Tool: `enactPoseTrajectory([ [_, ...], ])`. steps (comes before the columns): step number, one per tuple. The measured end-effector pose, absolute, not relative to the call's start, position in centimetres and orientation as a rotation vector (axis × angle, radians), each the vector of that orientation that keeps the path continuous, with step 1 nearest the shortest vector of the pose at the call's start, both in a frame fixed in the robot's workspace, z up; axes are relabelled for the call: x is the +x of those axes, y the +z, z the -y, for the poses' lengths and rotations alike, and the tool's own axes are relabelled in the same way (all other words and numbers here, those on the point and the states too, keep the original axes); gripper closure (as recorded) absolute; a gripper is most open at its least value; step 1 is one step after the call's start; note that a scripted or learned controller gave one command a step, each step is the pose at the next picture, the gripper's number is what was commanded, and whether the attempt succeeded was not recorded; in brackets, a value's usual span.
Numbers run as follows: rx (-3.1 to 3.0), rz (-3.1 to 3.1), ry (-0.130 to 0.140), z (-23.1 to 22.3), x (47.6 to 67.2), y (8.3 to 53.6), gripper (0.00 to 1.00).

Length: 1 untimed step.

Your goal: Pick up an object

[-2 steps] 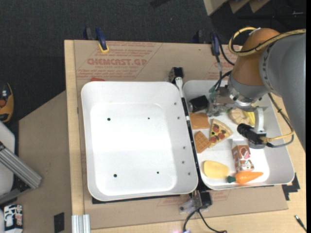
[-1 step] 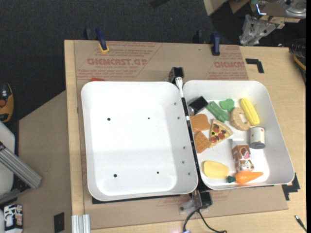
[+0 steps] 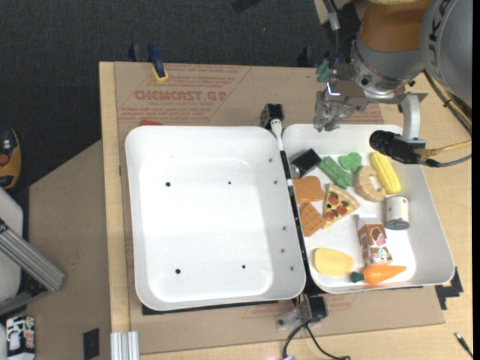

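**Q:** Cardboard-topped bench [image 3: 187, 88] with two white bins, right? What's where?

**A:** Yep. From my remote seat, the left bin [image 3: 150, 156] sits beside the right bin [image 3: 439, 257], which holds the toys: corn cob [image 3: 385, 172], green piece [image 3: 341, 169], pizza slice [image 3: 339, 205], toast [image 3: 308, 190], small can [image 3: 397, 211], a yellow lemon-ish thing [image 3: 332, 261] and carrot [image 3: 379, 274] at the near edge.

**Q:** And the gripper?

**A:** Gripper [image 3: 328, 121] hangs over the far left corner of the right bin, nothing between its fingers. Whether they're wide or narrow, I can't tell.
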State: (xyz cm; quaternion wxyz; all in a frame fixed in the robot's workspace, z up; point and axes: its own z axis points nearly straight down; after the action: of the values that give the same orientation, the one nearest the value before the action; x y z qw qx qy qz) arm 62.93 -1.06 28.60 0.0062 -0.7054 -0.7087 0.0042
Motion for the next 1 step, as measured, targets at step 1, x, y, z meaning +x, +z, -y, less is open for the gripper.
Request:
enactPoseTrajectory([
  [1, -2.205, 2.222, 0.011, -6.8, 61.04, 17.69, 1.0],
])
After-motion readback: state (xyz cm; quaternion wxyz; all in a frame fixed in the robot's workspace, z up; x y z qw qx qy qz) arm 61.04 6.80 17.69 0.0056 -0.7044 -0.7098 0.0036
